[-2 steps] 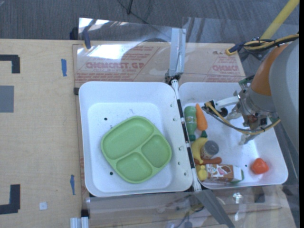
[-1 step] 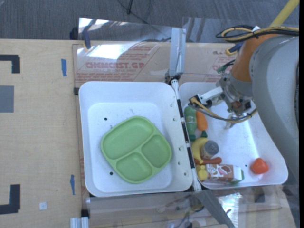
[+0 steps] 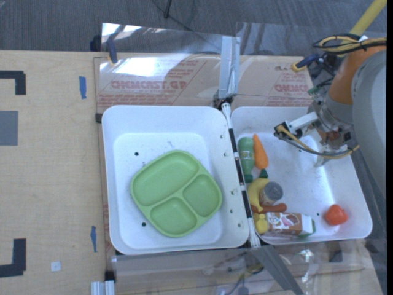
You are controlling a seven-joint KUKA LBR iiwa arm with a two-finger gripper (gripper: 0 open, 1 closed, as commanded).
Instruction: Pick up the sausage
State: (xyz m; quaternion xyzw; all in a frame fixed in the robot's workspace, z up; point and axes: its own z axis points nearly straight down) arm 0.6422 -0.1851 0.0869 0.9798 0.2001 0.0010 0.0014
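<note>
Approach phase, by my reading: arm [image 3: 368, 97] reaches in at the frame's right edge, and the gripper [image 3: 325, 141] hangs over the upper part of the right bin [image 3: 350, 183], well apart from the target. From where the camera looks down, cables and wrist hardware crowd the fingers, so I cannot tell whether the pincer is spread or pressed together; nothing is seen held. Sausage [image 3: 270, 208] lies low in the right bin, near its left wall, a short reddish-brown piece set roughly level across the frame, just below a small round tin [image 3: 271, 192] and touching or nearly touching the top edge of a carton [image 3: 287, 224]. Yellow item [image 3: 256, 196] sits just left of it. Next move, as I judge it: travel toward lower left, descend with fingers astride the sausage's short axis; crowding by tin and carton leaves little room. Elsewhere in that bin: green bottle [image 3: 245, 152], carrot [image 3: 260, 153], red-orange piece [image 3: 335, 214] at lower right. Left bin [image 3: 116, 165] carries a green divided plate [image 3: 176, 193]. Writing: red print on the clear sheet [image 3: 153, 83] behind the bins, repeated, roughly "CHEMCAST GP". Carton label not readable.
</note>
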